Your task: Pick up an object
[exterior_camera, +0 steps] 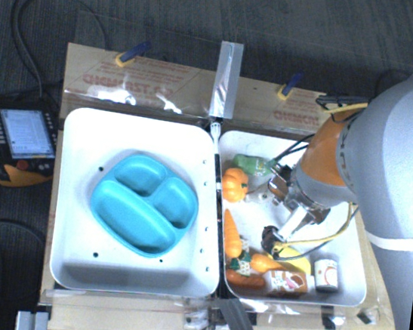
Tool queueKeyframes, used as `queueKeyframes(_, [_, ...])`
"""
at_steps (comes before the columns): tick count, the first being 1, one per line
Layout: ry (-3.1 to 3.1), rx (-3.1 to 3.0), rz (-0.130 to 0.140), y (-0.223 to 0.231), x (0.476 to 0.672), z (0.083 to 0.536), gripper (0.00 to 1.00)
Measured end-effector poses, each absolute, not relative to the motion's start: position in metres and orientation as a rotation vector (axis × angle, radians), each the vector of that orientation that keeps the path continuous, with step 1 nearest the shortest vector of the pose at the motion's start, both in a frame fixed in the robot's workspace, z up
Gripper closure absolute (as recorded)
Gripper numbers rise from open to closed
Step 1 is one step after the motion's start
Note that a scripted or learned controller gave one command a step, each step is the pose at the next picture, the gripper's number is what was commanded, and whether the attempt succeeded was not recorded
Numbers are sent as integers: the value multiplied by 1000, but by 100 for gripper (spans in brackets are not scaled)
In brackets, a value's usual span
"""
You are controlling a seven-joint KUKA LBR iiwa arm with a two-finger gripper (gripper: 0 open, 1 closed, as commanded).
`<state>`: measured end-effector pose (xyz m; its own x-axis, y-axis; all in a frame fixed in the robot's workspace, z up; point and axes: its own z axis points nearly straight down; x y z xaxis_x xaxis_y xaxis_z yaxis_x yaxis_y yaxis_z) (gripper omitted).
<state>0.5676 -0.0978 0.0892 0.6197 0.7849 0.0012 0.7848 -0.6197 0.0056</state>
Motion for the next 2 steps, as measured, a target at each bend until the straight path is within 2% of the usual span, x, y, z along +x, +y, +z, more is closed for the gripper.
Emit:
queueKeyframes(1, [1369, 2823, 9, -97, 568, 99, 100])
queueKeyframes(2, [1347, 2837, -8, -181, 513, 230, 100])
